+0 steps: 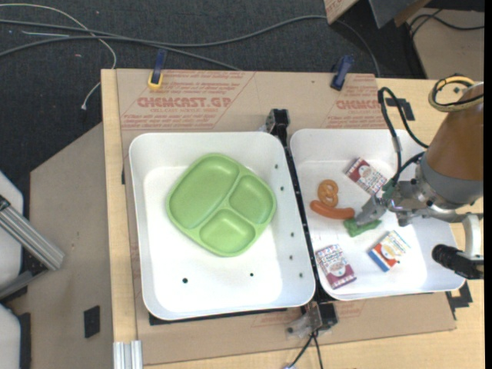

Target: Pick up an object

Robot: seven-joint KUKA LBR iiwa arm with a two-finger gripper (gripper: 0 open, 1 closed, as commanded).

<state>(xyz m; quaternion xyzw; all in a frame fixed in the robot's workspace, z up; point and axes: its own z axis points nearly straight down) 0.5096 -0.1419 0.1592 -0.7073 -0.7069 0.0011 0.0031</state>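
The right bin (430,279) holds several small objects. An orange pretzel-shaped piece (328,191) lies just above a red-orange sausage (332,211). A small green object (360,224) sits at the sausage's right end. My gripper (376,208) reaches in from the right, low over the bin, and its tip is right at the green object's upper right edge. Whether it touches or grips that object I cannot make out. A red and white packet (366,175) lies above the gripper, a similar packet (334,264) at the bin's front left, and a blue, yellow and white packet (389,250) below the gripper.
The left bin (154,283) bears a green divided plate (221,204) near its middle. A black divider with clamps (296,206) separates the two bins. The arm's grey body with its orange band (459,156) overhangs the right bin's right side, with black cables (393,121) above it.
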